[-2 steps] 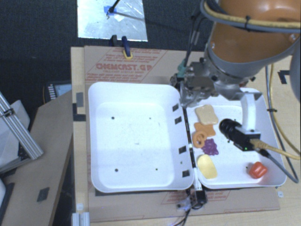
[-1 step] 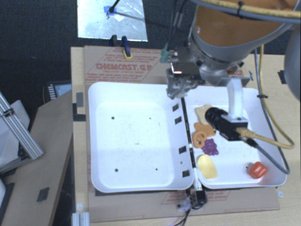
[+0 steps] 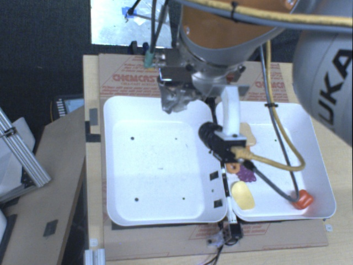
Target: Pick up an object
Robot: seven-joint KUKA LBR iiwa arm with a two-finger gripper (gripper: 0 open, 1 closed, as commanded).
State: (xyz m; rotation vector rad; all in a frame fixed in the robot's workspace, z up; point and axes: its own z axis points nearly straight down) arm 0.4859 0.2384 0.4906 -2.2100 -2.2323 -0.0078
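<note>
My gripper (image 3: 175,97) hangs low over the far right corner of the left bin (image 3: 118,148), under the big grey and orange arm. Nothing can be seen held in it. The loose objects all lie in the right bin (image 3: 314,148). A pale yellow rounded piece (image 3: 242,195) rests near the front left corner. Just behind it sit a purple item (image 3: 247,174) and a small orange ring-like piece (image 3: 233,168). A tan object (image 3: 246,133) is partly hidden by the wrist hardware. An orange-red piece (image 3: 302,200) lies at the front right, at the end of a thin grey rod (image 3: 273,184).
The two white bins meet at a central divider (image 3: 225,186) with black clips. Both stand on a cardboard sheet (image 3: 127,77) on the bench. An aluminium rail (image 3: 22,148) leans at the left edge. The arm's body covers the right bin's far side.
</note>
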